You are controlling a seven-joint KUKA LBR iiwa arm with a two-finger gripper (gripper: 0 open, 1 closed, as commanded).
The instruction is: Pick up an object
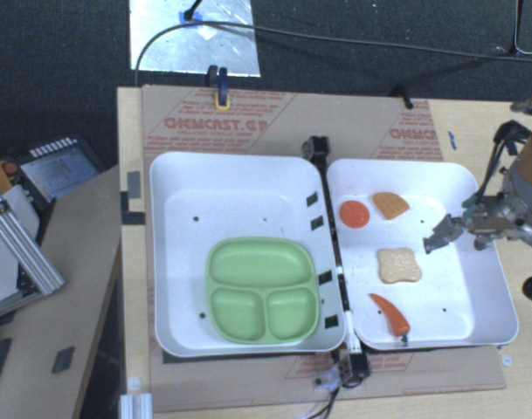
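Pick the toast slice (398, 266) as the target and treat it as the reference for everything else. Lies flat on the floor of the right white bin (488, 321), well apart from that bin's walls, so no rim to foul the approach.

Find the gripper (438, 236) up and to the right of the toast slice, above the bin floor and apparently touching nothing. Cannot tell from this slanted angle whether spread or pressed together; holding nothing, by the look of it.

Bring the gripper over the centre of the toast slice, square it to the two straighter edges, and descend until almost grazing the floor before closing. Looks thin, pale tan, rough-crusted, with rounded corners; probably rigid toy plastic, so expect it to skid unless caught across its narrow span.

Keep clear of the neighbours:
- red tomato slice (354, 214), up and left of the toast slice; round, smooth, flat.
- tan bread-like piece (390, 204), directly above the toast slice; lumpy and wedge-shaped.
- orange-red chili pepper (390, 313), just below the toast slice; slim, curved, glossy, tapering.

Ignore the green divided plate (262, 288), far left of the toast slice in the other bin; matte, three compartments, rounded rim.
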